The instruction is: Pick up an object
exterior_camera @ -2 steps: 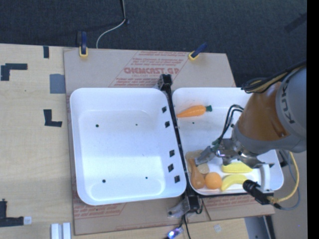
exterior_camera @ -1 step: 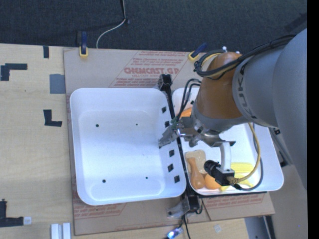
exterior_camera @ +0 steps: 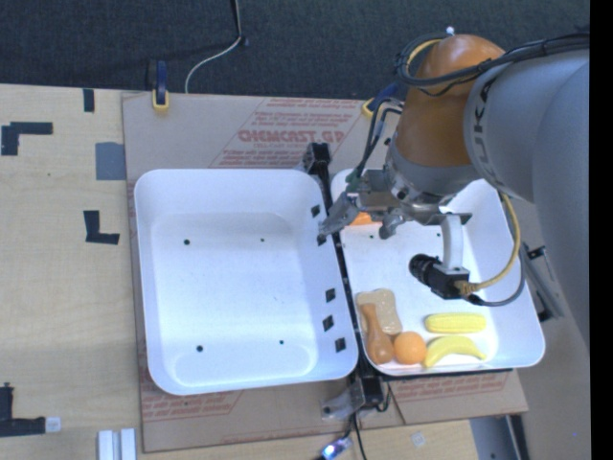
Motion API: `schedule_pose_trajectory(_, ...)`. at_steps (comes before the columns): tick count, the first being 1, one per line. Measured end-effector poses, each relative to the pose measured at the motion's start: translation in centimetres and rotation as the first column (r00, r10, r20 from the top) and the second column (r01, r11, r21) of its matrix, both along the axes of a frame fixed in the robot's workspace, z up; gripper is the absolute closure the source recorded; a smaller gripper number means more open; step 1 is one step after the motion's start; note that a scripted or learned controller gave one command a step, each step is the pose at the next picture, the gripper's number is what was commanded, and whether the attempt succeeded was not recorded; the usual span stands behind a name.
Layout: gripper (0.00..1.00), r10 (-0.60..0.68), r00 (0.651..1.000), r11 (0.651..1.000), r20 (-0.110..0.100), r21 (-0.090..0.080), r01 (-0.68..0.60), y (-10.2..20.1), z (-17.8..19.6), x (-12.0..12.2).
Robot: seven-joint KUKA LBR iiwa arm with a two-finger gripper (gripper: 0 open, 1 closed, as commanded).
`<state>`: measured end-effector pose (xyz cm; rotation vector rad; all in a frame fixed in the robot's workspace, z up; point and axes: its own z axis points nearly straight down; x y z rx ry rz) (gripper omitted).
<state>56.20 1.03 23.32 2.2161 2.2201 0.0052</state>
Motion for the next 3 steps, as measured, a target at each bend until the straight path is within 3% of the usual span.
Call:
schedule_pose_trajectory(1, 0.0, -0.004, 1.0, 1.0, 0.012, -0.001, 0.004, -4.4, 15.4, -0.6)
schedule_pose_trajectory(2, 1.0, 0.0, 1.0, 1.0, -0.007, -0.001, 0.0, -4.1, 15.3, -0.7)
schedule_pose_trajectory(3, 1.0, 0.007, 1.0, 1.0, 0.008, 0.003, -0.007, 1.6, 28.5, -2.4)
